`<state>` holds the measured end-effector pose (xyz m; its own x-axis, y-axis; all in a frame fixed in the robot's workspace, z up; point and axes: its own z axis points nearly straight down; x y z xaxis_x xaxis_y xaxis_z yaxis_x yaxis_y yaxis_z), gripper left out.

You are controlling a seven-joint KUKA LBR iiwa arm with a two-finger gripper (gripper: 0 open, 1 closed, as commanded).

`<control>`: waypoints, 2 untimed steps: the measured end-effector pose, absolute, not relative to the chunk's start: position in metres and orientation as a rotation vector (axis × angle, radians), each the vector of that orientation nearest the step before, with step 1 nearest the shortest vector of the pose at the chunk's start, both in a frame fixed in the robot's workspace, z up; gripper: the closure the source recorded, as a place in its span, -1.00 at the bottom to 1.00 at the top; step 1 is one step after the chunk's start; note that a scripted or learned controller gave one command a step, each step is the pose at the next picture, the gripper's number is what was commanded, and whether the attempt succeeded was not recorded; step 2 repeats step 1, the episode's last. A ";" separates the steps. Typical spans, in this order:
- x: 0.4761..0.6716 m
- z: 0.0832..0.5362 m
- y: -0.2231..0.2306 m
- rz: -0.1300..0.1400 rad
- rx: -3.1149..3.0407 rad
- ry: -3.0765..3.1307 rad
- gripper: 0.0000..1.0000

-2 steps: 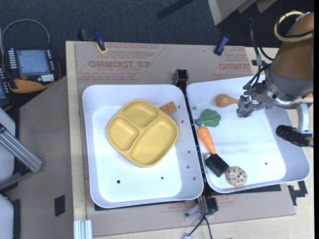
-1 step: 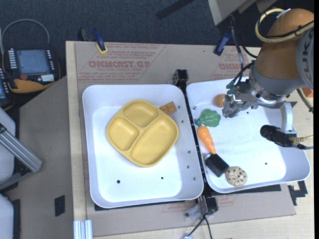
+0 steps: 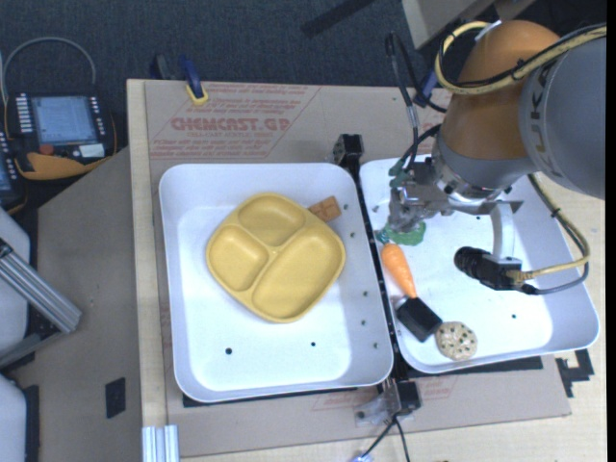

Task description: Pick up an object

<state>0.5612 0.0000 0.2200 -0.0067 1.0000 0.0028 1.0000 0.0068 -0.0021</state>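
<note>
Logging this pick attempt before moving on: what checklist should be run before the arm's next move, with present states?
1. Gripper over right bin: ok.
2. Green piece directly beneath gripper: ok.
3. Green piece lifted off bin floor: cannot tell.
4. Carrot separate from green piece: cannot tell, they meet at its wide end.
5. Black block and cookie apart from gripper: ok.

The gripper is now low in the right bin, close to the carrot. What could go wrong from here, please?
1. The gripper hangs over a small green thing close to the right bin's left wall; the wall may hinder a clean grasp.
2. The carrot lies just beside the green thing, so it could be nudged or caught along with it.
3. The black block lies near the carrot's lower end and might shift too.
</note>
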 end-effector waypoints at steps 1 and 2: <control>0.550 0.231 0.057 -0.003 -2.212 -2.228 1.00; 0.550 0.231 0.057 -0.003 -2.212 -2.228 1.00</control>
